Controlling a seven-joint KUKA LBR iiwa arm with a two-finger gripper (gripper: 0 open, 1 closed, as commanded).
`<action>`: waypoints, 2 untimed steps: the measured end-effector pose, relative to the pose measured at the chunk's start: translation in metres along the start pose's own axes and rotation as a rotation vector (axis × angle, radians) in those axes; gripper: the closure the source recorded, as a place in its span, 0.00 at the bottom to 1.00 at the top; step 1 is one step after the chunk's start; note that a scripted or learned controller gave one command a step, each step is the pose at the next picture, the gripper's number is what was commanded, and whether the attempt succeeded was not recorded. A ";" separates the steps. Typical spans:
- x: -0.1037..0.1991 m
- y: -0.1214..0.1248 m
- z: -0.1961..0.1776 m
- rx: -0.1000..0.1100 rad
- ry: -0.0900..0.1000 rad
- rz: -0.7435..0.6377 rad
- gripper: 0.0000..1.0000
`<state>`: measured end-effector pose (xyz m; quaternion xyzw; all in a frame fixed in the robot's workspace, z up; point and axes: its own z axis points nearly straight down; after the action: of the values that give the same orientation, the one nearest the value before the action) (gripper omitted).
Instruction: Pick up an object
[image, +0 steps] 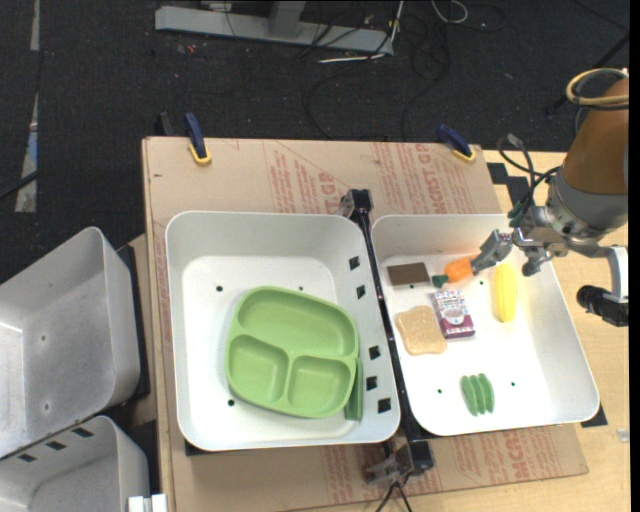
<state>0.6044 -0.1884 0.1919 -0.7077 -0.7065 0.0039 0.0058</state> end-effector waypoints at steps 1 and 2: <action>0.001 0.003 -0.008 -0.014 -0.003 -0.003 0.00; 0.010 0.001 0.042 -0.009 -0.002 -0.005 0.00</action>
<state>0.6045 -0.1777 0.1498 -0.7060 -0.7082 0.0011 0.0019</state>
